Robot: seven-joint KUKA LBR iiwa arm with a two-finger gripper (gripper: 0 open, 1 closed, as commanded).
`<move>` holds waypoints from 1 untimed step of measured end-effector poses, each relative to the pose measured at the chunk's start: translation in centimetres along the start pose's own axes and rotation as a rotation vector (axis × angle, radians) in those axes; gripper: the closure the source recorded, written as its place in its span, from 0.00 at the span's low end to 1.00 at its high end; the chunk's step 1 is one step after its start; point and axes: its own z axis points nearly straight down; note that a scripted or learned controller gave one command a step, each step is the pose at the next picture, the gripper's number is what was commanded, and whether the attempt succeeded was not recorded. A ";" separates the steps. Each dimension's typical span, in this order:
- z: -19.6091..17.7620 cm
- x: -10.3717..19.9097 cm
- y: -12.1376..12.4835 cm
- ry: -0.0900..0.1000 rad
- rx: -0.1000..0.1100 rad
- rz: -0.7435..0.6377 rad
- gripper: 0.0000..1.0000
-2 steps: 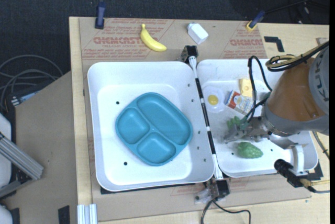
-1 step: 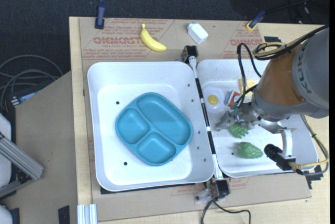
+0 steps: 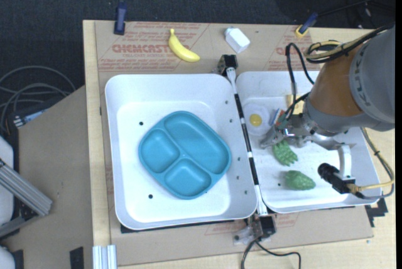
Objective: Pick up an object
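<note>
Hovering over the right bin point(image 3: 276, 202), the gripper point(image 3: 281, 133), finger state unclear, should centre on the green toy point(image 3: 286, 153).

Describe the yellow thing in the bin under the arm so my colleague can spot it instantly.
Find the right white bin, the one the arm reaches over. Near its left wall, toward the far end, lies a small round yellow object. The two items nearer the camera, and, are green and lumpy; this one is yellow and disc-like.

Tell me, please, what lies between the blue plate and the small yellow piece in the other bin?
In the camera view, the bins' adjoining white walls lie between the blue plate and the yellow piece, plus bare bin floor on each side.
</note>
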 end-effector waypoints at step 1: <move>0.0 0.3 -3.5 0.002 0.004 0.000 0.00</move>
